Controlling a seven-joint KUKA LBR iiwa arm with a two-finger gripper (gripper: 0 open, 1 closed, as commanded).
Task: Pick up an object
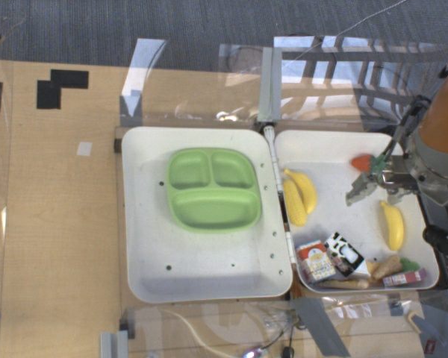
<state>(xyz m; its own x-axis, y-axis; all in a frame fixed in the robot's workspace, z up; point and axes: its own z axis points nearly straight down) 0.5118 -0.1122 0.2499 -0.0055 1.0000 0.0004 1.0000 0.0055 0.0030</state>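
Observation:
My gripper (375, 193) hangs over the right bin (328, 149), near its right side, open with nothing between its fingers. A small yellow banana (393, 227) lies just below and right of it. A red and green vegetable toy (363, 162) sits just above it, partly behind the wrist. Two yellow bananas (299, 195) lie together by the bin's left wall. Along the bin's front edge are a red snack packet (316, 262), a black and white item (346, 251), a brown piece (383, 267) and a red tube (403, 278).
The left bin (145, 267) holds a green divided plate (213, 189). A metal divider (278, 200) separates the bins. The arm's orange band (442, 121) and grey body fill the right edge. Clear plastic guards stand behind the bins.

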